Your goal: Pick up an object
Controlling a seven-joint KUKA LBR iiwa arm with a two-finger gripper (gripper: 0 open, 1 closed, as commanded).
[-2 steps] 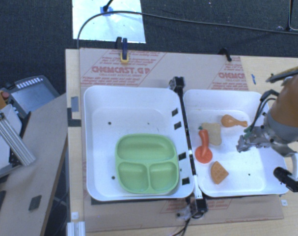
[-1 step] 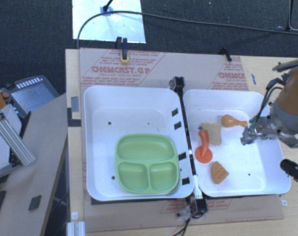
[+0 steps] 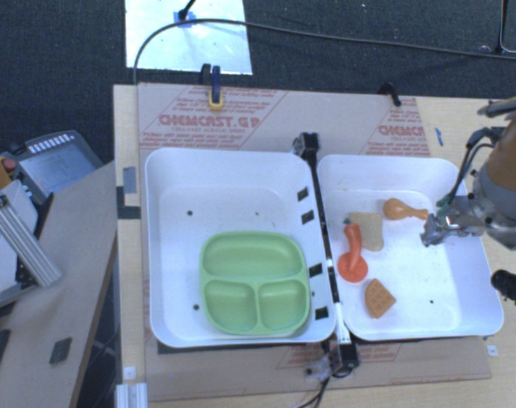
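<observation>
In the right bin (image 3: 462,313) we see four small things clustered toward its left half. There's an orange-tan piece shaped like a drumstick (image 3: 400,209) lying near the back, and just in front of it a flat beige piece (image 3: 368,230). Touching that beige piece's left edge, a red-orange utensil-like toy (image 3: 353,253) stretches toward the near side, its round end at the front. Nearer still sits a small orange waffle-patterned wedge (image 3: 378,298), a little apart from the rest.

Now to the gripper (image 3: 434,231): we find it low over the right bin's middle right, just right of the drumstick piece and apart from it. We cannot tell how its fingers stand, as they are too small and dark. The grey arm (image 3: 504,189) comes in from the right.

Over in the left bin (image 3: 181,185), a green divided plate (image 3: 255,282) lies at the front right. Both bins rest on the table (image 3: 130,296).
</observation>
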